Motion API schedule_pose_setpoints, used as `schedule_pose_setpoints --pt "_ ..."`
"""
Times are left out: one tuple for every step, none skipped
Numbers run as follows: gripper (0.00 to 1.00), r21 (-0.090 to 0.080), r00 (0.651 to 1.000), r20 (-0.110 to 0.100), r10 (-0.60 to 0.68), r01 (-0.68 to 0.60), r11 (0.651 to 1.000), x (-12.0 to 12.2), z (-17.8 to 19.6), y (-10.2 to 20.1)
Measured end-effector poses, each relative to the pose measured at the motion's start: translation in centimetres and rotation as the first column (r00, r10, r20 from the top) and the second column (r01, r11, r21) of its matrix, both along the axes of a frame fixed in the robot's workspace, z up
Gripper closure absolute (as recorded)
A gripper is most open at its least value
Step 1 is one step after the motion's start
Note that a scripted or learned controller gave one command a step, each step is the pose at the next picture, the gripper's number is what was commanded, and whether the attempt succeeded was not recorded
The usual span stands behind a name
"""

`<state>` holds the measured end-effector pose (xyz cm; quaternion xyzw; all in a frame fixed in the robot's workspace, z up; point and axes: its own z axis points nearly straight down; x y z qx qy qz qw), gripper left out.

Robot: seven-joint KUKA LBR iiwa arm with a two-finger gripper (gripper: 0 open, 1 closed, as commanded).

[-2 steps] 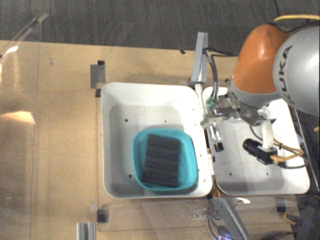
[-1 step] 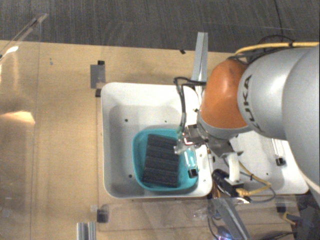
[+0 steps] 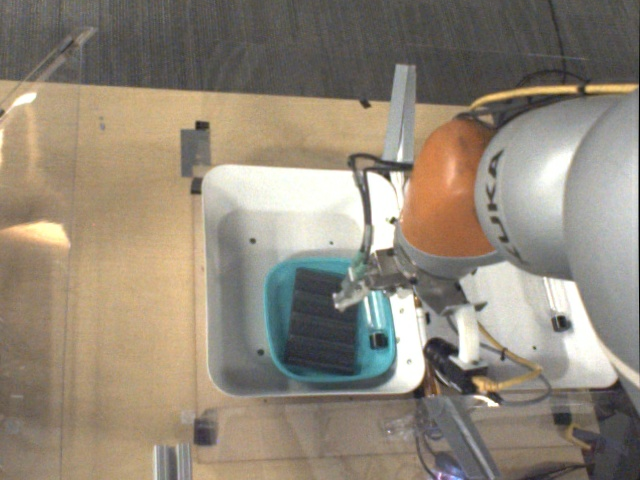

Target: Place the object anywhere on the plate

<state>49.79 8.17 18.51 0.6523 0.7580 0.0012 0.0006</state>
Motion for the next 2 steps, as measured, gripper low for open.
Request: schedule_pose_setpoints --pt "0.00 0.001 0.998 0.005 -0.068 0.068 0.998 -0.9 5.5 -2.4" --pt "0.00 0.000 0.995 0.003 -0.101 0.101 0.995 1.2 3.9 -6.1"
